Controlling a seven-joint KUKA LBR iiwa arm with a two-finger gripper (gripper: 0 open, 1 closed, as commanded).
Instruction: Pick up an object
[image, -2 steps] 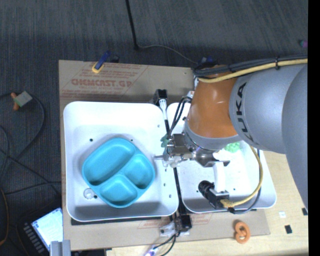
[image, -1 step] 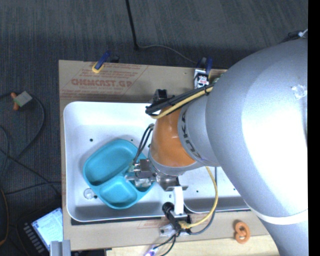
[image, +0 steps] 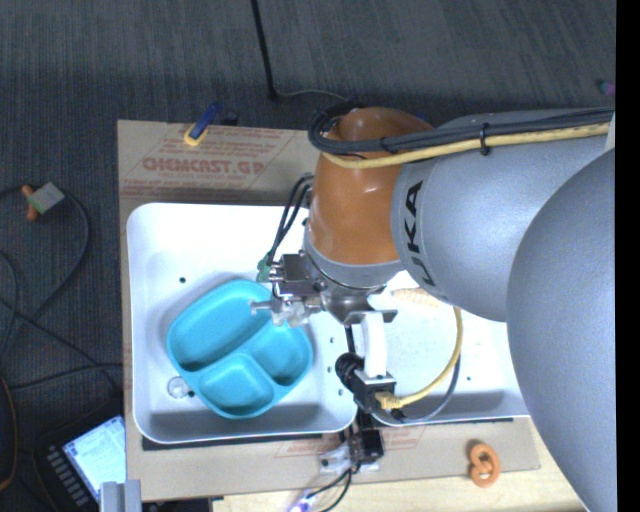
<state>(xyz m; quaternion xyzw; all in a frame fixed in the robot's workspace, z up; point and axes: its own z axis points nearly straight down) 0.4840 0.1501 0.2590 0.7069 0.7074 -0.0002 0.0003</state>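
A blue divided dish (image: 238, 347) lies tilted in the left white bin (image: 150, 250). The end effector (image: 285, 303) hangs at the dish's right rim, under the orange wrist band (image: 355, 200); whether it grips anything, I cannot tell.

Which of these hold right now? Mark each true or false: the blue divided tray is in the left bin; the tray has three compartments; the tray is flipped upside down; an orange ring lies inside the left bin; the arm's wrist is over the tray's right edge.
1. The blue divided plastic tray lies in the left white bin: true.
2. The tray has three compartments: true.
3. The tray is upside down: false, its open compartments face up.
4. A small orange ring lies inside the left bin: false, it sits on the brown board below the right bin.
5. The arm's wrist is over the tray's right edge: true.
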